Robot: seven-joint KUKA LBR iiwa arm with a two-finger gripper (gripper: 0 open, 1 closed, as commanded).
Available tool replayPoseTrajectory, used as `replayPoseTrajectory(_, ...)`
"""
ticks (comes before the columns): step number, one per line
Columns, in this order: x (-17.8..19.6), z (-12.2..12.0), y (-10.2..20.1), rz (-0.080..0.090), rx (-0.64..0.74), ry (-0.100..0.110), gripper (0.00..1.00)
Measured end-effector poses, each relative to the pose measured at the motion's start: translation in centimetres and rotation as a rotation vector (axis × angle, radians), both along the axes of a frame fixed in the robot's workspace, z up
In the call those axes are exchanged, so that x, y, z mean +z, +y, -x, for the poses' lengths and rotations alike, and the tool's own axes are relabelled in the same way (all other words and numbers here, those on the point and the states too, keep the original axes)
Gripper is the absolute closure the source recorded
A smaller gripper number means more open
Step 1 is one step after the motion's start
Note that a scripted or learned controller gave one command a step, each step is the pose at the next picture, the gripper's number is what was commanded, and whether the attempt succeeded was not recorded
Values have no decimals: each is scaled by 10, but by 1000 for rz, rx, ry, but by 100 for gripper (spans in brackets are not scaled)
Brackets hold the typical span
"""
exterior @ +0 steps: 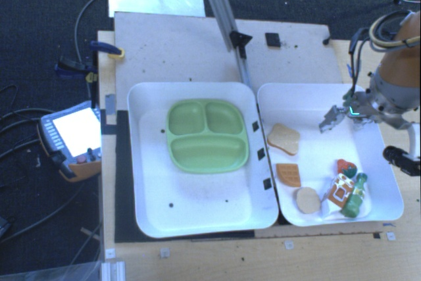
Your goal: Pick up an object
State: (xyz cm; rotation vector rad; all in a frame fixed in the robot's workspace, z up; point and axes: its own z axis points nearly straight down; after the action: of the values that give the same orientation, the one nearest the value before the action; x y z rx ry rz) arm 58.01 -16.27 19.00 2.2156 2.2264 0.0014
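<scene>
Two white bins sit side by side on the bench, and my gripper (332, 118) hangs over the right bin (309, 99), in its upper right part, with my grey arm and orange band (401, 62) coming in from the right. From this slant I cannot tell how my gripper stands, and I see nothing in it or touching it; white bin floor lies beneath it.

Nearest to it, down and to the left, lies a slice of bread (283, 139). Below that are an orange square piece (289, 174) and a round pale piece (307, 200). Clustered in the lower right corner are a red piece (346, 167), a small orange and white carton (339, 191) and a green bottle (354, 197), touching one another.

A green divided plate (207, 136) lies in the left bin (148, 194).
</scene>
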Motion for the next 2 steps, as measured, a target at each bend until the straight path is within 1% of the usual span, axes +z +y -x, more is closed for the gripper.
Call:
replayPoseTrajectory(1,0,0,0,0,0,0,0)
replayPoseTrajectory(2,-52,7,8,0,-2,4,0)
